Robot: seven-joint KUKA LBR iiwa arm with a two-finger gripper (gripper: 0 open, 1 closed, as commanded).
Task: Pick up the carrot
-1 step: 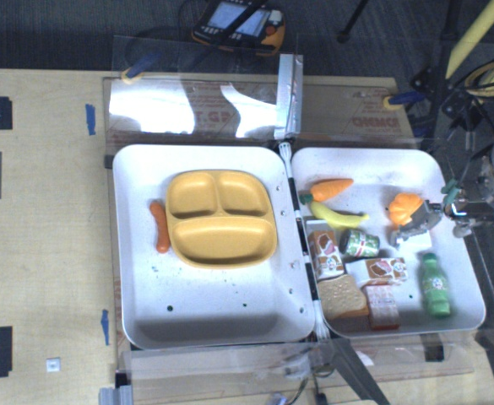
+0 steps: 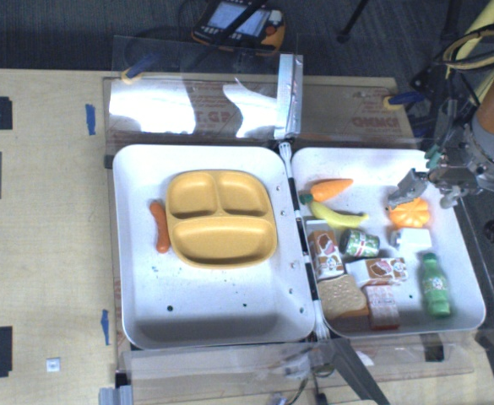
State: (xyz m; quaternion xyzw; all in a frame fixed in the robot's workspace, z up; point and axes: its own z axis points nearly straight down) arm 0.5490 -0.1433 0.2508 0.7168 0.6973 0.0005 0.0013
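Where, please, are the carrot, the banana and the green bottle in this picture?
carrot (image 2: 332, 189), camera view, middle of its orange body.
banana (image 2: 338, 216), camera view, middle of its curve.
green bottle (image 2: 435, 287), camera view, on its label.

yellow divided tray (image 2: 221, 218) and sausage (image 2: 160, 226) in left bin (image 2: 137, 302), banana (image 2: 338, 216), green bottle (image 2: 435, 285), can (image 2: 361, 244)

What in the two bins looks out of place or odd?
A sausage lies on the left bin floor beside the yellow divided tray, not in a compartment. The gripper hovers over the orange pumpkin-like toy, apart from the carrot.
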